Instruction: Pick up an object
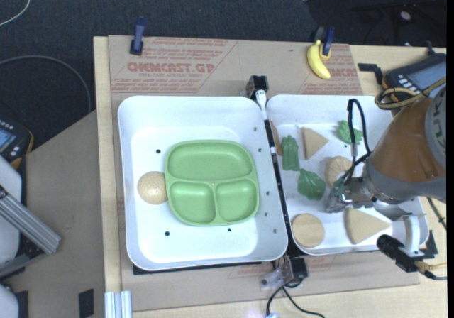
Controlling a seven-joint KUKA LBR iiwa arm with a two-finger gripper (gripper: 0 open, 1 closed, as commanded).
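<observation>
1. Progress so far: I'd call this mid-attempt, with nothing lifted yet. The gripper sits low in the right bin, near the middle of it and a bit toward the front edge, down among the food pieces.

2. Claw state: honestly can't tell. The metal bits are tiny and the arm's grey-and-orange body covers most of that spot, so I can't say it has anything.

3. Candidates close by: a green leafy piece just to its left, a tan lump right behind it, a cream wedge toward the front edge, and a round cracker at the front left corner. My guess is the tan lump or the leafy piece is the target.

4. Still to do: a confirmed grab and a lift clear of the bin.

5. Left bin: a green divided plate in the middle with a round cookie touching its left side.

6. Hard to see: the right bin's right side sits under the arm, so whatever lies there is anyone's guess.
</observation>
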